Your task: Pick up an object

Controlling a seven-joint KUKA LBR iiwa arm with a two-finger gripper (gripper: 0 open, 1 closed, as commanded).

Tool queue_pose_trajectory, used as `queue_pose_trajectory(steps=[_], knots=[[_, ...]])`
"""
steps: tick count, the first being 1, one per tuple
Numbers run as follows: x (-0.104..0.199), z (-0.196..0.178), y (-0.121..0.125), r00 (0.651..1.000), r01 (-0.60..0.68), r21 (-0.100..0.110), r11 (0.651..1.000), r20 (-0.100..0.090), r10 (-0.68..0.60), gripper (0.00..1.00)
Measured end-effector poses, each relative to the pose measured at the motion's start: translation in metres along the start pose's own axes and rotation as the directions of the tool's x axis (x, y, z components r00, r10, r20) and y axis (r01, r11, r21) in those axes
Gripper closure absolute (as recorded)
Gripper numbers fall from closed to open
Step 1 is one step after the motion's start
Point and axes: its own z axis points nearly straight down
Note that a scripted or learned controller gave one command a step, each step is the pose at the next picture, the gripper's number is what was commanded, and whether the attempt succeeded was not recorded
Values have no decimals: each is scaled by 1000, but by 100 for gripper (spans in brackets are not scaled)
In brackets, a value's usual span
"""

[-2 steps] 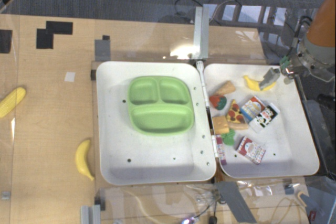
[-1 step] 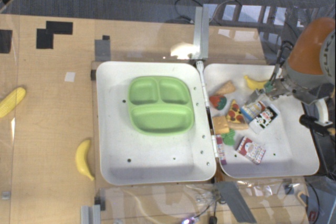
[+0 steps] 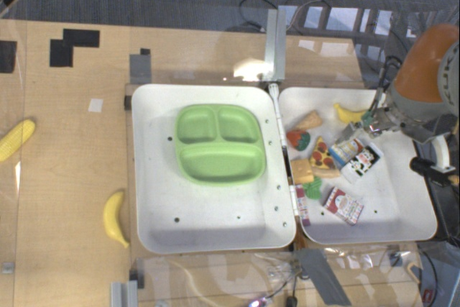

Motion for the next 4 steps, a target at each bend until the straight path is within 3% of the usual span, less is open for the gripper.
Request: queue_pose_trajectory(steps=[1,2,3,4], knots=[[2,5,-30,1000,-4,-16,1000,5,5,0],[-1,-6,-28,1000,-4,-20,1000,12,4,100],[40,18,72,979,-206,11,978,-5,206,100],[38,18,71,978,-208,11,978,-3,208,0]])
